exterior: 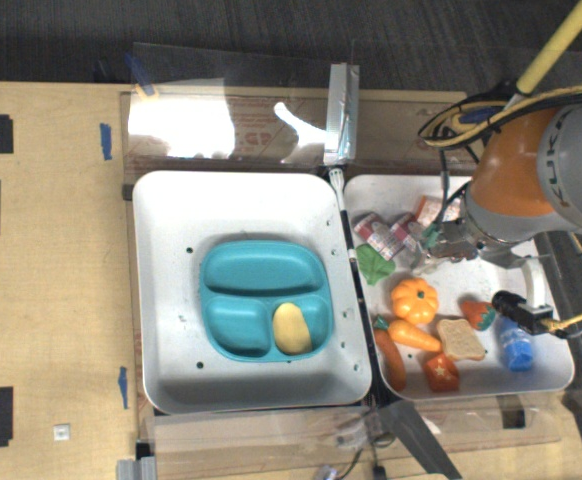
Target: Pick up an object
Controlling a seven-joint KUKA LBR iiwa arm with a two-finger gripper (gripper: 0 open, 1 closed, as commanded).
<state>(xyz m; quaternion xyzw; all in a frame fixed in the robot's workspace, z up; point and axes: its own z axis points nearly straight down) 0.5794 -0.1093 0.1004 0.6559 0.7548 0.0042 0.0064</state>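
two white bins are seen side by side on a wooden bench: the left bin holds a teal tray with a yellow potato in its near right compartment. in the right bin are scattered a pumpkin, carrot, bread slice, tomato, green leaf, wrapped packet and blue bottle. the gripper is lowered at the far side of that bin, just right of the packet and above the pumpkin; whether it is released or clenched cannot be told.
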